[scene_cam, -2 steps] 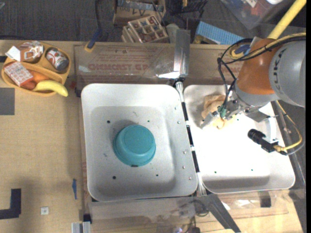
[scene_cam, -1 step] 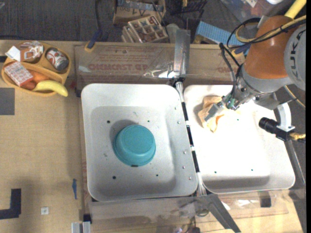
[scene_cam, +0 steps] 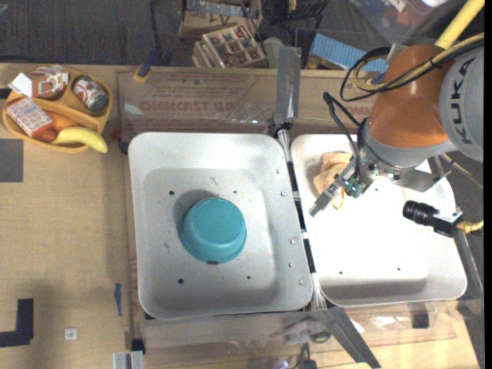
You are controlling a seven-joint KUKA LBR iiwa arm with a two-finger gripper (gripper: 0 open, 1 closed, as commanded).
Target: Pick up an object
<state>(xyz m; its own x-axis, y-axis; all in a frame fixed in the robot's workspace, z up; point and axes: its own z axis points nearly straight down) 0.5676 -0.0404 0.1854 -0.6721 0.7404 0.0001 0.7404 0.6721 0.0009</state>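
Hanging low in the right white plastic bin, just beside the tan lumpy object, end effector ready to grab. Open or clenched: cannot tell.

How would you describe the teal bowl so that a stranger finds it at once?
Look at the left white bin. Near its middle a teal bowl lies upside down. It is round and blue-green; the right bin's tan object is pale and irregular.

teal bowl mid left bin, open floor around it, right bin front half clear
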